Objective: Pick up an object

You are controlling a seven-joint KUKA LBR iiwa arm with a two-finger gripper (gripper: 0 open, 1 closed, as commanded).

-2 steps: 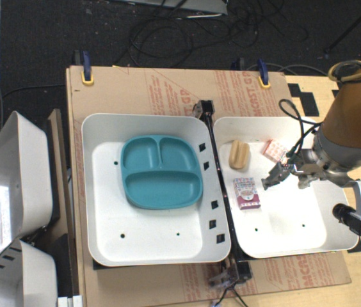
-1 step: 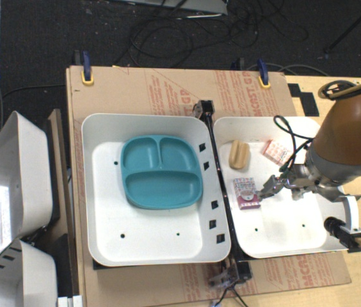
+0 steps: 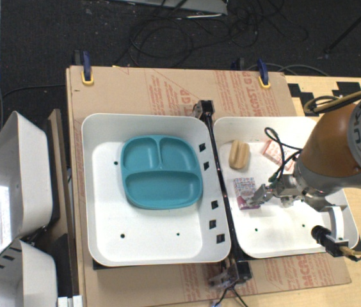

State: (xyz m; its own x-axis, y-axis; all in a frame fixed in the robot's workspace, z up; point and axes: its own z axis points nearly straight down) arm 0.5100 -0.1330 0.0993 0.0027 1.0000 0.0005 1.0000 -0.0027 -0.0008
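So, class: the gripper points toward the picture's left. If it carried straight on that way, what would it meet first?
Most likely the small patterned packet lying on the right bin's floor, right at the gripper's tip. Height is hard to judge from this view, so it may already be touching it.

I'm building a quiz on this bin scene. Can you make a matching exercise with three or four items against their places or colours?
Things:
1. divided plate
2. bread roll
3. patterned packet
4. gripper

Descriptions:
A. tan, near the right bin's top-left corner
B. teal, in the left bin
C. at the packet's right edge
D. flat, pink and white, below the roll

Pairs: 1-B, 2-A, 3-D, 4-C
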